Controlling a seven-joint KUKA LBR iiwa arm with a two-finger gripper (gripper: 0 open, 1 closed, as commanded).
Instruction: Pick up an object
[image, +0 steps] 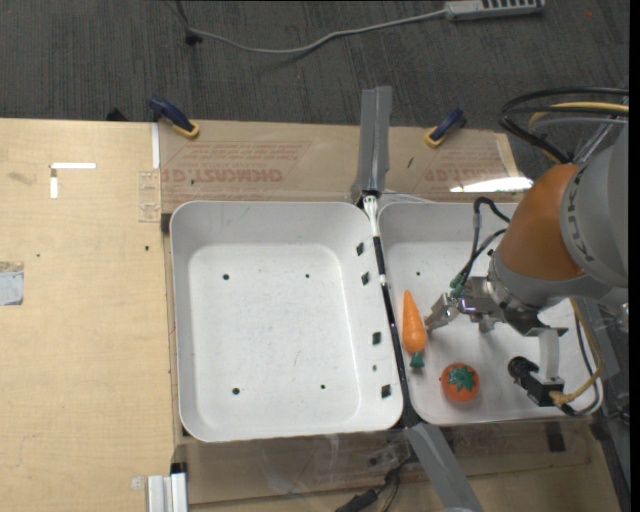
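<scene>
Bins: two shallow white ones, side by side on the counter; left bin (200, 300), right bin (430, 235).
Left bin: bare white floor with small dark dots; black clips along its right wall.
Right bin: two toy items, both in its near left part.
Carrot: one, orange, the carrot (413, 320) lying lengthwise just beside the bin's left wall, pointed end toward the far side, greenish end toward the near side.
Tomato: one, the orange-red tomato (460, 383) with a green top, near the bin's near edge, to the right of the carrot's near end and apart from it.
Arm: one, grey with an orange band, reaching in from the right over the right bin.
End effector: one, the end effector (440, 313) low over the right bin, tip just to the right of the carrot; nothing seen between its fingers; released or clenched, cannot tell.
Clamps: two, blue with orange tips, at the far edge; left clamp (172, 116), right clamp (445, 127).
Counter: the light wooden counter (80, 300), wide bare stretch to the left of the bins; brown cardboard with reversed red lettering under the far side of the bins; short white tape marks at far left.
Divider: one grey strip (375, 140) running from the far side down to the seam between the bins.
Room: dark grey carpet beyond the counter, one grey cable (300, 45) trailing across it toward a power strip at the far right.
</scene>
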